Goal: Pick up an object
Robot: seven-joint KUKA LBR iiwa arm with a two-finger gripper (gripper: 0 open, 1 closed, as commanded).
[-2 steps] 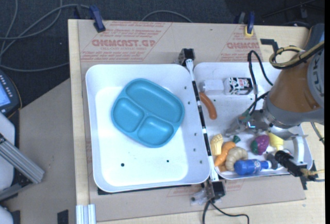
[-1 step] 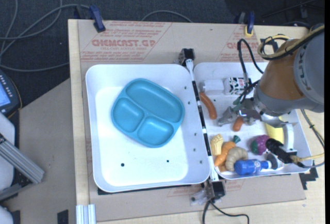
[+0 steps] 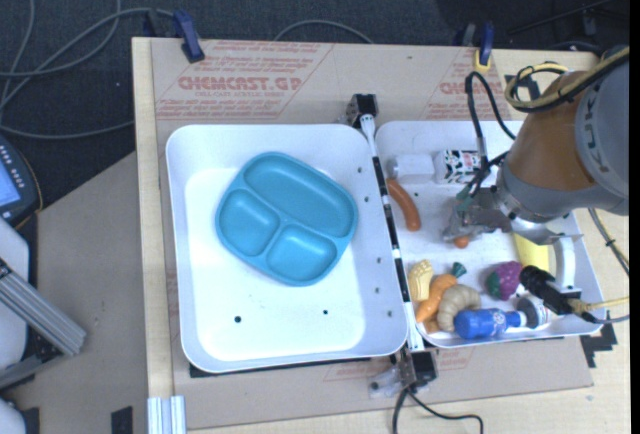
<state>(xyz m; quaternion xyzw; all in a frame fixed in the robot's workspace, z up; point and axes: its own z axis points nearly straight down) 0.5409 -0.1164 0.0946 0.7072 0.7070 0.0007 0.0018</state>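
The gripper (image 3: 468,218) sits low in the right bin (image 3: 420,136); its opening cannot be determined. Hot dog (image 3: 404,204) lies at its 9 o'clock, apart. Corn (image 3: 421,278), croissant (image 3: 457,300) and blue bottle (image 3: 483,323) cluster toward 6 o'clock.

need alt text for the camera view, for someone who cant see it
A grey and orange robot arm reaches from the right into the right white bin, its gripper low among small toy foods: a hot dog, corn, a purple piece. The left bin holds a blue divided plate.
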